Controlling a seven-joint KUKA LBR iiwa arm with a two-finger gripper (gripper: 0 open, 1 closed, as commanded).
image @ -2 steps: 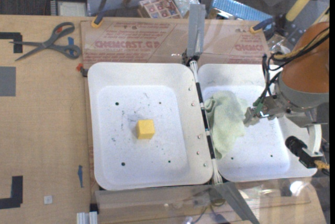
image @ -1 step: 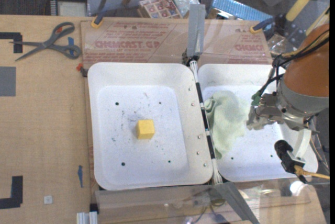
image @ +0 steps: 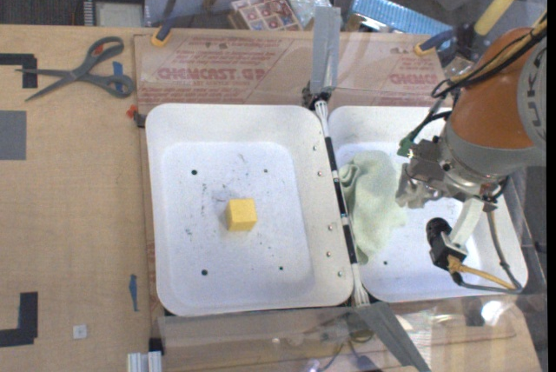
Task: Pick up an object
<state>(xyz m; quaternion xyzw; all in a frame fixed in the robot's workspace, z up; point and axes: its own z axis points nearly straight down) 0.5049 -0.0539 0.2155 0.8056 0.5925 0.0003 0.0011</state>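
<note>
Near the middle of the left bin point(image: 174, 136), a small yellow block point(image: 242, 215) lay alone on the scuffed white floor, a little toward the bin's front edge and well apart from every wall. Beside it on the counter point(image: 69, 214), the right bin point(image: 382, 122) held a pale green cloth point(image: 372, 201), crumpled against the bin's left wall, just beside the divider where the two bins met, and spreading toward the bin's middle. The arm point(image: 495, 109), grey with its orange band, reached in over the right bin from the counter's right side. Its gripper point(image: 426, 188) hung above the right bin, at the cloth's right edge; whether it touched the cloth could not be told from above, and whether it was parted or closed could not be told either, since the wrist body hid the tips. Nothing was visibly held. A black cable with a yellow lead point(image: 465, 262) trailed below the wrist toward the bin's front right corner. At the counter's back left corner lay a pair of scissors point(image: 87, 73), well apart from both bins, and a cardboard sheet point(image: 226, 75) lay behind the bins' back edges.
</note>
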